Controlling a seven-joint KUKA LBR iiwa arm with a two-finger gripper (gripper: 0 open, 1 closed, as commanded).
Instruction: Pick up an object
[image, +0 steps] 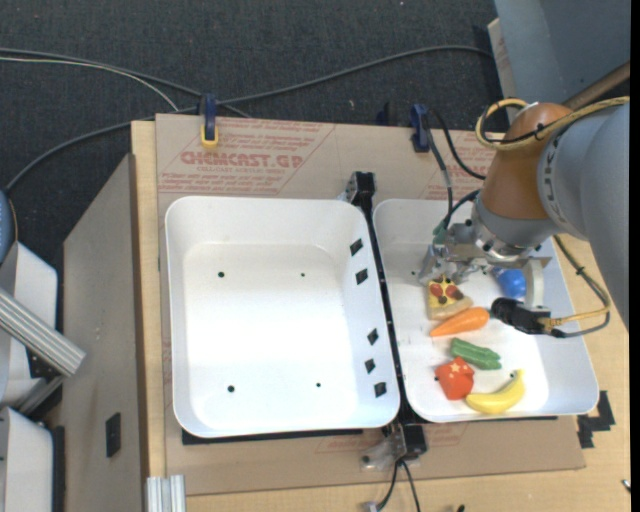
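The right bin holds several toy foods. A yellow pizza slice with red dots lies near the bin's middle, with an orange carrot just in front of it. Toward the front are a green pod, a red strawberry and a yellow banana. A blue object sits to the right, partly behind the arm. My gripper hangs just above the far end of the pizza slice, open, with nothing between its fingers.
The left bin stands beside the right one, the two divided by a black rail. A black cable trails over the right bin's right side. Clamps hold the cardboard base at the back.
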